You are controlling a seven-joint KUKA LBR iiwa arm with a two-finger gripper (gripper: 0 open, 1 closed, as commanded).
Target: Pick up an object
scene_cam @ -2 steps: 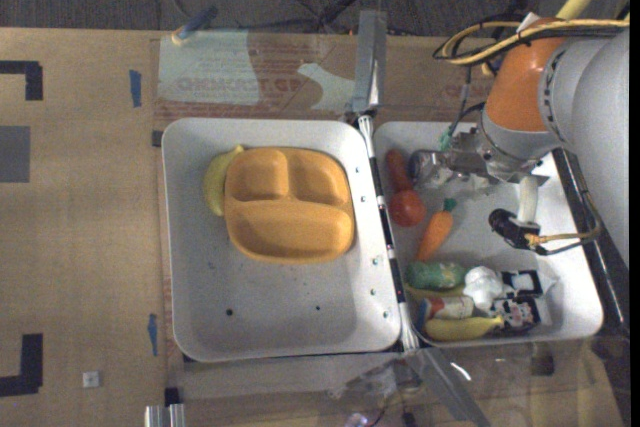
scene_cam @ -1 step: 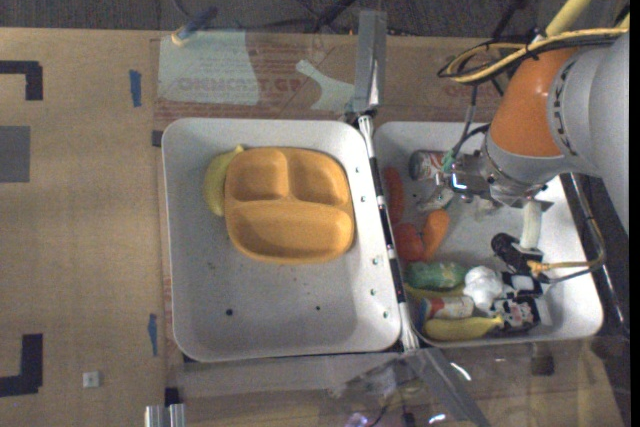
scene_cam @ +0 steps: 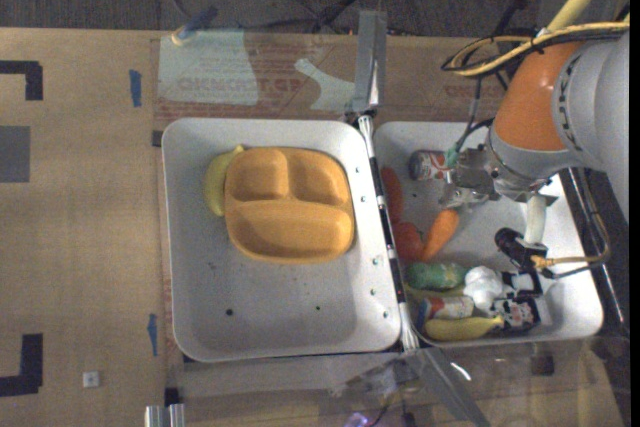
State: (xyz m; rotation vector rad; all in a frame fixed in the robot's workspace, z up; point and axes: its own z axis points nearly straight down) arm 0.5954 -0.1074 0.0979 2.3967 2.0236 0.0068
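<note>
My gripper (scene_cam: 464,187) hangs low over the right bin (scene_cam: 580,305), at its upper middle. An orange carrot (scene_cam: 440,233) lies slanted just below it, its thick end right at the gripper's tip. A small can (scene_cam: 428,165) lies on its side just left of the gripper. Whether the gripper touches the carrot cannot be made out from this angle.
The right bin also holds red pieces (scene_cam: 398,215), a green item (scene_cam: 435,275), a white item (scene_cam: 482,283), a banana (scene_cam: 460,327) and a black-and-white item (scene_cam: 518,310). The left bin (scene_cam: 270,315) holds an orange divided tray (scene_cam: 288,203) over a yellow banana (scene_cam: 215,183). Cables hang at the right.
</note>
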